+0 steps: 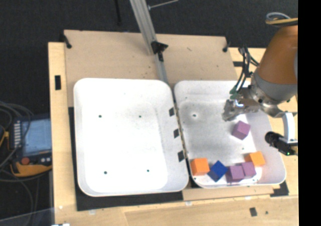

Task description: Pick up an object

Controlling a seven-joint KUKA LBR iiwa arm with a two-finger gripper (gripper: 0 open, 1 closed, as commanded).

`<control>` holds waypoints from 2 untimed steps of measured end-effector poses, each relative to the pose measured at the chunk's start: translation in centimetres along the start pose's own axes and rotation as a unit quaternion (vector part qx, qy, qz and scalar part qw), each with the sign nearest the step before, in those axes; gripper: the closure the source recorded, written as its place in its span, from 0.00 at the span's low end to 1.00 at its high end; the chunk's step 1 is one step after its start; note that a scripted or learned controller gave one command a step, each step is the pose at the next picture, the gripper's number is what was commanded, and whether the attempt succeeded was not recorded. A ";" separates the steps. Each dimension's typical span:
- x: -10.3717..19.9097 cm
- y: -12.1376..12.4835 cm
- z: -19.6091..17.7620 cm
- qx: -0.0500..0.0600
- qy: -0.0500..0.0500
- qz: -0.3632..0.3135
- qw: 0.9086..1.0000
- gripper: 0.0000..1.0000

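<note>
From my remote seat I see the grey arm with the orange band point(281, 64) reaching in from the right over the right shallow white bin point(200, 135); its upper part is cut off at the frame edge. The pincer point(233, 110) sits low over the bin floor, a blur of grey metal; I cannot tell whether it is apart or together. Just beside it, toward the near-right, a small purple foam cube point(241, 130) lies on the bin floor, tilted, apart from the pincer as far as I can make out.

Along the bin's near wall: an orange cube point(200, 166), a blue cube point(217, 170) touching it, two purple cubes point(241, 172) pressed together so their shared edge is hard to separate, and a second orange block point(257, 158) just behind them.

The left white bin point(125, 135) shows a few dark specks. A slanted metal pole point(145, 19) crosses the tan wooden desk point(60, 120); its top is cut off.
</note>
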State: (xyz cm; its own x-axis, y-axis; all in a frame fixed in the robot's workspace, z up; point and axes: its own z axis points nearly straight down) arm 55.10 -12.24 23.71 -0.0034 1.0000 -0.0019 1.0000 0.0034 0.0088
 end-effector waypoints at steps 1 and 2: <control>-0.2 0.0 2.4 0.005 0.000 0.002 1.000 1.00; 4.9 2.2 1.1 0.003 0.002 -0.002 1.000 1.00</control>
State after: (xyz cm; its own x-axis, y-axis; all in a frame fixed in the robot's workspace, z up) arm 57.31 -7.38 22.66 -0.0074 1.0000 0.0011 1.0000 0.0074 0.0027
